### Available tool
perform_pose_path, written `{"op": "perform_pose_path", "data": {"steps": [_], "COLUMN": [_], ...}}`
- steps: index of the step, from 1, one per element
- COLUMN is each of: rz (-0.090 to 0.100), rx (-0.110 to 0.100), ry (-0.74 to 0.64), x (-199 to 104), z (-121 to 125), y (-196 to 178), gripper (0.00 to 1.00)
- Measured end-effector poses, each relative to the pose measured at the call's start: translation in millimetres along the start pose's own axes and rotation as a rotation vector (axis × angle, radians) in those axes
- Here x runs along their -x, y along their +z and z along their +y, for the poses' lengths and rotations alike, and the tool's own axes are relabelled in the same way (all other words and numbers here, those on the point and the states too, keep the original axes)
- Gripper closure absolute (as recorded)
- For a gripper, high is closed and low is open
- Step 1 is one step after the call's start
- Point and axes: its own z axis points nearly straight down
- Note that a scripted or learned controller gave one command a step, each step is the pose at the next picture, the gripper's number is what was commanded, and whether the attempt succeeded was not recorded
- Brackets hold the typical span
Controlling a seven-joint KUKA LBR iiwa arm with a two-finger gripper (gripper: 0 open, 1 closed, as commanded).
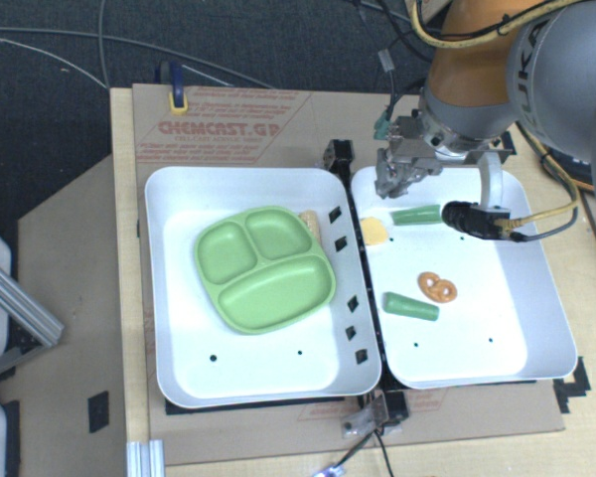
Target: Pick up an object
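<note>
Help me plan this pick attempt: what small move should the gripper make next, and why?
Probably a short shift toward the view's lower left, then down onto the yellow piece. The gripper hangs over the right bin's far left corner, and that piece lies close by, apart from the green stick beside it.

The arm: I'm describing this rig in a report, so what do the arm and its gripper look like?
The arm is thick, rounded and grey, with a broad orange band above the wrist. A yellow cable loops beside that band. The gripper is a small, boxy assembly of grey metal.
</note>
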Motion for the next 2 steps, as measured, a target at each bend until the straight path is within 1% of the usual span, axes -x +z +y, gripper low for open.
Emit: {"op": "perform_pose_path", "data": {"steps": [1, 2], "rz": [0.000, 0.000], "rx": [-0.001, -0.001], "ry": [-0.001, 0.000], "x": [-45.5, -83.3], "z": [-21.5, -44.3], "y": [20.2, 15.0], "gripper": [1.00, 1.00]}}
